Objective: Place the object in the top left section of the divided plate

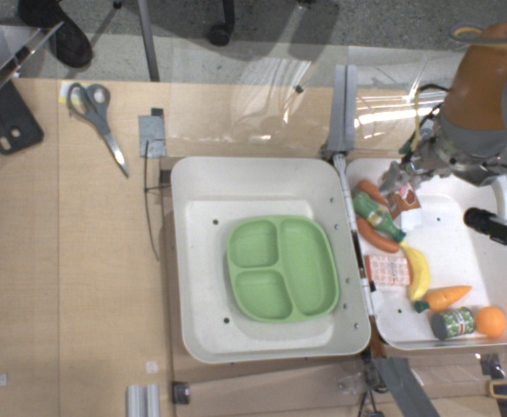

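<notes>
**Ana:** Over the right bin (462,337), at its far end, hangs the gripper (407,174), low above a cluster of toy food. Whether it is open or closed cannot be told from this slant.

**Ben:** Which object is it after?

**Ana:** Probably whatever lies right under it. A brown packet (405,201) sits just below the gripper, with a carrot-like piece (371,189) and an orange sausage (378,237) a little nearer the divider. Nothing is visibly held.

**Ben:** And the goal?

**Ana:** The green divided plate (281,268) rests in the left bin (201,233), well to the gripper's left and nearer the camera. Its top left section (253,243) is the small compartment on the far-left side, so the carry runs leftward across the wall between the bins.

**Ben:** Long axes?

**Ana:** The sausage lies slantwise, running from far-left to near-right. The banana (418,270), carrot (447,297), can (453,321) and orange (491,321) lie farther toward the near edge, apart from the gripper.
</notes>
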